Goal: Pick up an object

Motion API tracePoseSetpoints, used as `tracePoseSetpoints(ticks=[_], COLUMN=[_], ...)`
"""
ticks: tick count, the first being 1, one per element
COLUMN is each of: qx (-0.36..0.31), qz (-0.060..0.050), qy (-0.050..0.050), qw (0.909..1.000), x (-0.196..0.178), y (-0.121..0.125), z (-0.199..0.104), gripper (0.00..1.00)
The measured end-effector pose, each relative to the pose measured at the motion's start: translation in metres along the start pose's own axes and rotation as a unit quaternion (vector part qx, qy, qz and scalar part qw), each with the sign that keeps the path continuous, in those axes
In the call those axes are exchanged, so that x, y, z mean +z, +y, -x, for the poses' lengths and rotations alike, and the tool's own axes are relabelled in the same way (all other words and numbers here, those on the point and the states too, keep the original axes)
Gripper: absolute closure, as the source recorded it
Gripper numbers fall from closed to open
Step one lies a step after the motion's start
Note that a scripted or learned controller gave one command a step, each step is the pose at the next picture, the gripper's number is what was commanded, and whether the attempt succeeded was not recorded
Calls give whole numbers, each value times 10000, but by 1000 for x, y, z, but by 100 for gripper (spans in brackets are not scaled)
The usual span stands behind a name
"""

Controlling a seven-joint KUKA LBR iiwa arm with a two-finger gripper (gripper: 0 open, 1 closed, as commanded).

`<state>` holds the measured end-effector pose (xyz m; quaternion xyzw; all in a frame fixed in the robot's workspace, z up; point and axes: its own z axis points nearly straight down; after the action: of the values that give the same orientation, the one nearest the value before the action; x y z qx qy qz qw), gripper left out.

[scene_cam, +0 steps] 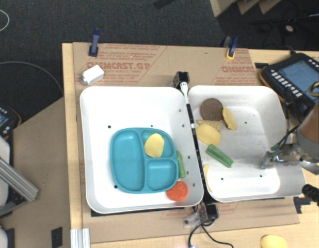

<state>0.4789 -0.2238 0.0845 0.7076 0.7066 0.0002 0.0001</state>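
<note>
My gripper (267,160) hangs low at the right edge of the right bin (252,187), holding nothing; I cannot tell how far it is open. Left of it lie a green stick (219,155), a yellow piece (208,134), and a brown disc (211,108). In the left bin (97,138), a blue tray (133,164) holds a yellow lemon (154,145); a red ball (177,191) sits just beside the tray.

Left bin (92,138) taken as landmark. Inside it: teal divided tray (128,164) carrying a yellow piece (155,145); orange-red piece (177,191) just beside the tray. Right bin (252,190) adjoining: brown disc (211,108), green stick (219,155), gripper (269,160) at its far side.
</note>
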Motion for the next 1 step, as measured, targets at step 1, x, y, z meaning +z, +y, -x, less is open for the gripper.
tracePoseSetpoints(ticks=[1], qx=[0], qz=[1], qy=[0], qw=[10000], x=[0], y=[0], z=[0], gripper=[100])
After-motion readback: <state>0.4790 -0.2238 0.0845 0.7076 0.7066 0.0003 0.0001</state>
